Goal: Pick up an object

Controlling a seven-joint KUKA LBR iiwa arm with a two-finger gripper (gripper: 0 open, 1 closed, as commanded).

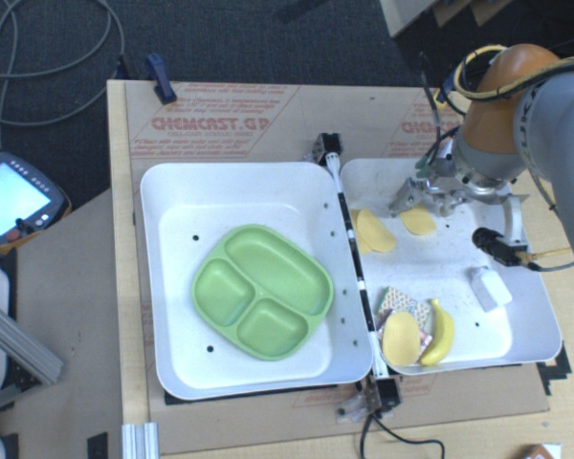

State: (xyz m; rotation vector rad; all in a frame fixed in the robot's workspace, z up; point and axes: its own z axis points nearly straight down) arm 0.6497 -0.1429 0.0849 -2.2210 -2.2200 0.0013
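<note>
1. I take the black divider (349, 247) between the two bins as my landmark. Left of it sits the left bin (172, 352), right of it the right bin (526, 338), their rims touching along that strip.
2. The gripper (423, 197) hangs over the far part of the right bin, right of the divider. I see its fingers spread apart, with nothing between them.
3. Just below the gripper lies a small yellow slice (419, 222). A larger yellow slice (374, 231) lies nearer the divider, almost against it.
4. Down at the near end of the divider, a round yellow piece (400, 340) and a banana (438, 335) crowd together over a patterned packet (402, 302), close to the bin's corner.
5. A small white block (490, 287) lies well right of the divider, with bare bin floor around it.
6. Left of the divider, a green divided plate (261, 291) with three smooth compartments lies tilted in the left bin, with open white floor all round.
7. The bins rest on a cardboard sheet (220, 122) printed in red; beyond it there is dark carpet with grey cables (48, 55).
</note>
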